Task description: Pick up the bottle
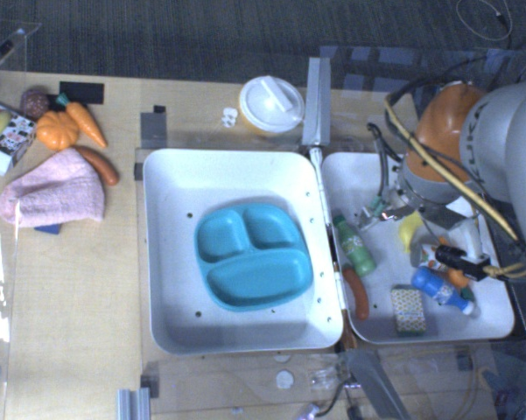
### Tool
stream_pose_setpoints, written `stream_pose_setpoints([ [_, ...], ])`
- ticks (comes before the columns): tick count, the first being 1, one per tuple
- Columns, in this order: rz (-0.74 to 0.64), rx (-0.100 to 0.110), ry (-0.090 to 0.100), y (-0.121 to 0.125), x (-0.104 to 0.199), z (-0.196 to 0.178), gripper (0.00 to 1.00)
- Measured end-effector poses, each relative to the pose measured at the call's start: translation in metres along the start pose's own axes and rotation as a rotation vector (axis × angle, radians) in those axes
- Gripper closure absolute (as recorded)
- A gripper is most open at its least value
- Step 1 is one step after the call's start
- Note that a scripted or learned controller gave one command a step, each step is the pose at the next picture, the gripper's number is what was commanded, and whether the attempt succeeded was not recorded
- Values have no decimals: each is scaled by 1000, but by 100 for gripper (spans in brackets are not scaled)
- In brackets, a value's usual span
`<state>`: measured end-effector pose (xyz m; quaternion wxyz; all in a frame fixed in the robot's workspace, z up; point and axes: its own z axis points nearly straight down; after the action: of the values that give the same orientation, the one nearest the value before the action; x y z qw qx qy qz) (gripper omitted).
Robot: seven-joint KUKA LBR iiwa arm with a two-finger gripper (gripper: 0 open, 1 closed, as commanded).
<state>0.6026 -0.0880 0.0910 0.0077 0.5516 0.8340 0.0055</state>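
Two white bins are seen: a blue divided plate (254, 256) in the left bin (166, 234), and in the right bin (499, 322) one green bottle (354, 248) against the left wall, cap up-left, long axis along the wall. No label writing is legible. The gripper (387, 210) hangs near it; its state cannot be told.

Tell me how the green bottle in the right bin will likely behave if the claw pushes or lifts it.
The green bottle lies on its side, so a push would probably roll it. It looks like smooth plastic, so possibly slippery. It lies beside the bin wall, which may crowd the claw.
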Motion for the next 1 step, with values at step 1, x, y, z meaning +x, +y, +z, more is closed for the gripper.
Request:
stream_pose_setpoints([
  [1, 7, 6, -5, -4, -5, 1, 0],
])
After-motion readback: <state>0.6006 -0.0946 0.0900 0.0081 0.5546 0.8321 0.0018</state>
